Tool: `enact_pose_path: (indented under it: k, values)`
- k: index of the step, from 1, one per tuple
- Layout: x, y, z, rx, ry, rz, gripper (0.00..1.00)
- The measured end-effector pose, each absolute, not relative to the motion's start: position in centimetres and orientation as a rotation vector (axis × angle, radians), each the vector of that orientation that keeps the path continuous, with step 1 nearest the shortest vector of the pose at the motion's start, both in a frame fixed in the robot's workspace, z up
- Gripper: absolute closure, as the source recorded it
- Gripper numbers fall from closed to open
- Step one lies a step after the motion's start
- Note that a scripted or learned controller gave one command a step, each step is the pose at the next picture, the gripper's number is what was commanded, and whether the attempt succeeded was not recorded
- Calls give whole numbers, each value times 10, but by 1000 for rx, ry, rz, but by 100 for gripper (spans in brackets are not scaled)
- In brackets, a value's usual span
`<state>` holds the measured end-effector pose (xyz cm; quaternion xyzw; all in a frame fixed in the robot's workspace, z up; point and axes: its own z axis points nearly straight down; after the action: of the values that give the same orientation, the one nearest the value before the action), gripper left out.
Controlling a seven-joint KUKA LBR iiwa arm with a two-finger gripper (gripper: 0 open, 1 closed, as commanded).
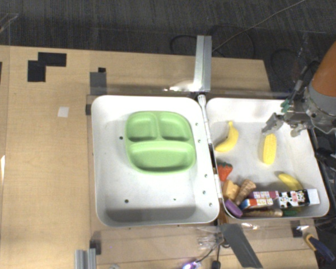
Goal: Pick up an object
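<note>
Corn cob (269, 148) lies below the jaws (282, 121); carton (280, 196) print unreadable.

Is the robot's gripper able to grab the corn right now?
Probably yes. The gripper hovers just above the corn in the right bin, and nothing lies on the corn; the banana sits apart.

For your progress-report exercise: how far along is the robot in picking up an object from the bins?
Done: the gripper has reached the right bin, above the corn cob. In hand: nothing shows between its fingers. Left: grasping and lifting; the corn cob, the banana and the toys along the bin's near edge all lie on its floor.
</note>
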<state>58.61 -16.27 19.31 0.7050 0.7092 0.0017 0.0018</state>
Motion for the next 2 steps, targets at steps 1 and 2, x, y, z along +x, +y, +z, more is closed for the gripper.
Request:
enact_pose_path:
  k: [1,2]
  values:
    - [598,-184,90,2112,2309,11,0]
    - [601,-182,103,2107,2309,21,100]
